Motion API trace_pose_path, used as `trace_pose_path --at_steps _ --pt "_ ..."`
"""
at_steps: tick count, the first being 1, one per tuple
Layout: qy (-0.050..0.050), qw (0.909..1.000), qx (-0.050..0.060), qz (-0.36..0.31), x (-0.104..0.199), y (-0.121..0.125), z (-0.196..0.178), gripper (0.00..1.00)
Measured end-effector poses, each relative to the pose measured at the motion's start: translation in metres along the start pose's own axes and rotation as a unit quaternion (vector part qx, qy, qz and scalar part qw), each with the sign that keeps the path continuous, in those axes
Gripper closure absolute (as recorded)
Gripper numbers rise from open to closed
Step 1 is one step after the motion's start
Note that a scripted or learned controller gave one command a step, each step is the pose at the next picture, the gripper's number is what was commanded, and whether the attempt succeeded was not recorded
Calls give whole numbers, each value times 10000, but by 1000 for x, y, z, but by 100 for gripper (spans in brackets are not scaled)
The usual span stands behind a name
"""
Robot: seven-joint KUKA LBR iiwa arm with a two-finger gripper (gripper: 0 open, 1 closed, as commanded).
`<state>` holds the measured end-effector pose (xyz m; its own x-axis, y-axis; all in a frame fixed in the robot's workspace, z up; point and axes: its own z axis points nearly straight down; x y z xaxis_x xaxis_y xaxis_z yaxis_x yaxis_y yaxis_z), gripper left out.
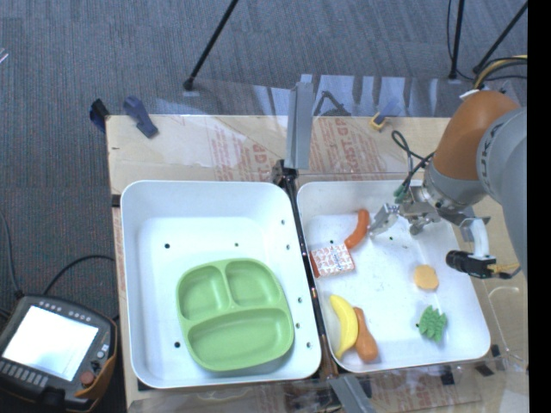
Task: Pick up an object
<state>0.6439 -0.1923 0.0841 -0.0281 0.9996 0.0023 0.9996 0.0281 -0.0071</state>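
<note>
My gripper [398,224] hangs low over the upper middle of the right bin [475,312], open, with nothing between its fingers. Its left finger [379,224] is just right of an orange sausage-shaped piece [357,228], close to it but apart. Other items in that bin: a red-and-white checkered packet [332,260], a yellow banana [344,323] lying against an orange carrot-like piece [367,337], a round orange biscuit [425,277] and a small green leafy piece [432,323].
The left bin [146,231] holds a green divided plate [234,314]. A grey upright post [299,132] stands behind the seam between the bins. A teach pendant [52,342] lies on the floor at the lower left. Tripod legs stand behind the bench.
</note>
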Motion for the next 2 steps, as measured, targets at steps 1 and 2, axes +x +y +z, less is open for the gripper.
trace_pose_path --at_steps 1,2 --pt "6 9998 4 211 86 2 0 0" --pt "-8 9999 -43 146 125 4 -105 0"
